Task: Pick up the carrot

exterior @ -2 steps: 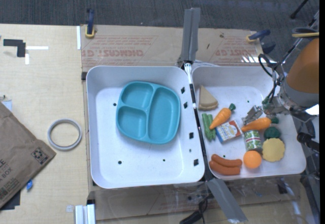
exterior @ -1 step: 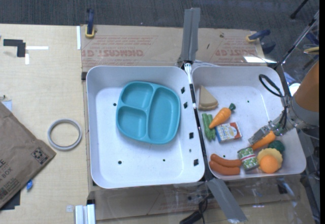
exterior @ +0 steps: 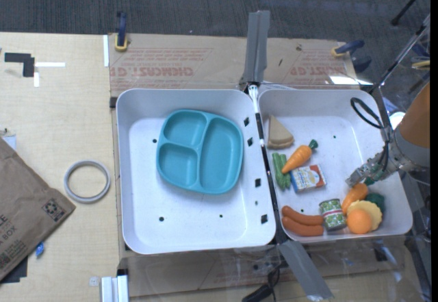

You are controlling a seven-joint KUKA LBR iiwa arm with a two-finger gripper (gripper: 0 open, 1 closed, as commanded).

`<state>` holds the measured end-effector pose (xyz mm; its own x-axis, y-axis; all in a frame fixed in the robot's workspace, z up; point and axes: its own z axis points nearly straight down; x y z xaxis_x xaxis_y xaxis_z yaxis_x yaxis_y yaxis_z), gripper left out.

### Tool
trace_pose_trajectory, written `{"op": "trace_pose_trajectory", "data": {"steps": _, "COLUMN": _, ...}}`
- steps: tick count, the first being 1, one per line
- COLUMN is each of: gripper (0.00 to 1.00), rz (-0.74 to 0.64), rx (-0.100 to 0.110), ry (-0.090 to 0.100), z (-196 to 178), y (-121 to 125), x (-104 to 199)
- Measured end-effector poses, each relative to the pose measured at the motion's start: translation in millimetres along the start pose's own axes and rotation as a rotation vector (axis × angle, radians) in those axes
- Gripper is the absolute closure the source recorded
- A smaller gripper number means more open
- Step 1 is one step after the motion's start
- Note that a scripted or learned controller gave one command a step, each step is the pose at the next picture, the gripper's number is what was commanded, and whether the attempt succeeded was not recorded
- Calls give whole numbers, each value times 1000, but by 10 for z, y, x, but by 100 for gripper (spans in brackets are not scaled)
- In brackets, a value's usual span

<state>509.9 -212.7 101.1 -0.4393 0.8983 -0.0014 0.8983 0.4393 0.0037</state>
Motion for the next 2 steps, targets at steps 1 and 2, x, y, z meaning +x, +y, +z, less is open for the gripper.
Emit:
{"op": "trace_pose_trajectory", "data": {"steps": 1, "gripper": 100, "rz": 57, "rx": 3, "ry": 0, "z": -957, "y": 458, "x": 860}}
{"op": "trace_pose_trajectory", "data": {"steps": 2, "gripper": 0, "rz": 58, "rx": 3, "ry": 0, "z": -957, "y": 456, "x": 858}}
